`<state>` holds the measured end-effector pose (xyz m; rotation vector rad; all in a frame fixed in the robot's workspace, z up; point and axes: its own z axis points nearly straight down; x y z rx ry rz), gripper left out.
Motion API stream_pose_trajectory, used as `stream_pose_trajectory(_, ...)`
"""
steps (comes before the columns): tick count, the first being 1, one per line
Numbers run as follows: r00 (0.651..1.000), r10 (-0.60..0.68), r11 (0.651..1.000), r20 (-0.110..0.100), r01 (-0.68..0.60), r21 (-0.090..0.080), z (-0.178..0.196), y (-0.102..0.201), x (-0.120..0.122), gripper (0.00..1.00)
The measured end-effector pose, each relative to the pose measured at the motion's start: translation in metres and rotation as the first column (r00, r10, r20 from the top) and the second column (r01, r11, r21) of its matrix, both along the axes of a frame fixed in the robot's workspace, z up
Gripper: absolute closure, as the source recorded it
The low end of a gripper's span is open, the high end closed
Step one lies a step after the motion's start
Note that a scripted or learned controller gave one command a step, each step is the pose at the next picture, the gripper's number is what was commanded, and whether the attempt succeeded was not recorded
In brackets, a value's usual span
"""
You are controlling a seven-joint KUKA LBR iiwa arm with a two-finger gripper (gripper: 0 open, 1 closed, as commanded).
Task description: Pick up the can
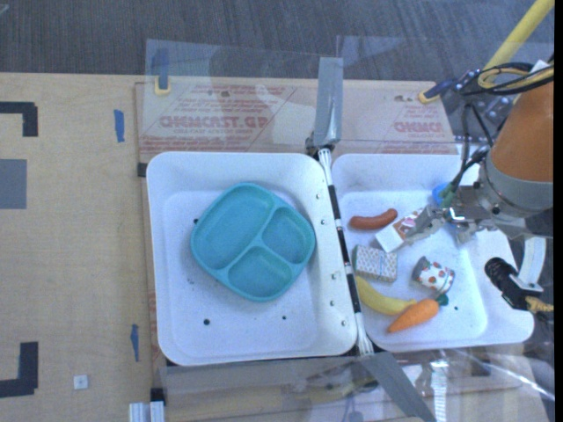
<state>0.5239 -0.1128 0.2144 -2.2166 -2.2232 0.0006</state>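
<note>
Gripper (433,220): low over the right bin (501,319), reaching in from the right; whether it is released or clenched cannot be told from this slant.
Can (406,228): small, lying tilted in the right bin, its red-and-white label up, just beside the gripper tip, perhaps touching it; not visibly grasped.
Sausage (373,220): just left of the can.
Patterned box (376,263): near, below the can.
Strawberry-print item (434,276): below the gripper.
Banana (384,299) and carrot (413,315): front of the bin, touching.
Teal plate (253,241): left bin (167,262), well apart.
Handling note: the can probably needs straddling across its narrow width, centred, clear of the sausage; a round body on its side may roll away under an off-centre close.
</note>
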Motion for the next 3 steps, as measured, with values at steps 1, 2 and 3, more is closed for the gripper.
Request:
stream_pose_trajectory(1,1.0,0.026,1.0,0.004,-0.026,-0.002,-0.12,-0.038,-0.01,0.0)
stream_pose_trajectory(2,1.0,0.019,1.0,0.008,-0.019,-0.004,-0.11,-0.041,-0.011,1.0)
stream_pose_trajectory(3,0.999,-0.045,0.999,0.003,0.045,-0.002,0.0,-0.001,0.023,1.0)
